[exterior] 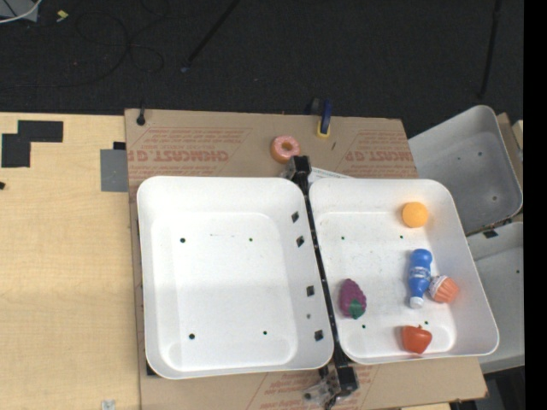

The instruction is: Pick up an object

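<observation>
The right bin (376, 203) holds several small objects. An orange ball (414, 214) lies near its far right corner. A blue and white bottle (419, 276) lies on its side, touching a small orange and white piece (443, 289). A purple grape-like toy (352, 299) rests close to the divider. A red-orange toy (415, 339) sits near the front edge.
The left bin (222, 229) stands beside the right one, both on a cardboard sheet (214, 148). A pink ring (285, 149) lies on the cardboard behind the bins. A blue and yellow clamp (324, 118) grips the cardboard's far edge. A grey-white panel (470, 165) stands at the right.
</observation>
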Motion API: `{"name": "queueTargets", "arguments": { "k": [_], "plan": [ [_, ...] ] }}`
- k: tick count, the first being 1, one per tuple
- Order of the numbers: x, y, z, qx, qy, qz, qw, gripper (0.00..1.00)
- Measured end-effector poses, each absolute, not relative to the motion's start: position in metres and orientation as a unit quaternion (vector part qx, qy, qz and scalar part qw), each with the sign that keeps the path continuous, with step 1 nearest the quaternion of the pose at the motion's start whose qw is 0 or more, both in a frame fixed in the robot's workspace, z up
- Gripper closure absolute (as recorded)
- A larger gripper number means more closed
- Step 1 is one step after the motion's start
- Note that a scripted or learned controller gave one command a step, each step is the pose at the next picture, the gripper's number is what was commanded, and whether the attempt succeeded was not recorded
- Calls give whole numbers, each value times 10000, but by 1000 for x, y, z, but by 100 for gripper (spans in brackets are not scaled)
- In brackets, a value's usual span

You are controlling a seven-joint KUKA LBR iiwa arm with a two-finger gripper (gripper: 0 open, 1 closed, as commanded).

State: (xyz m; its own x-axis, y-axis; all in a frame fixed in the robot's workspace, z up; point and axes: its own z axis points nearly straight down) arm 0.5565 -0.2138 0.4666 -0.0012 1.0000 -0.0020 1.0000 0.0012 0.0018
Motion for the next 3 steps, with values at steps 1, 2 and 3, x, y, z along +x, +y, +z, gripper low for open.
{"name": "queueTargets", "arguments": {
  "k": [1, 2, 3],
  "plan": [
    [624, -212, 501, 7056, 7086, 1, 14, 100],
    [643, -212, 540, 7056, 7087, -1, 9, 100],
    [584, -214, 436, 7081, 7061, -39, -68, 100]
  ]
}}
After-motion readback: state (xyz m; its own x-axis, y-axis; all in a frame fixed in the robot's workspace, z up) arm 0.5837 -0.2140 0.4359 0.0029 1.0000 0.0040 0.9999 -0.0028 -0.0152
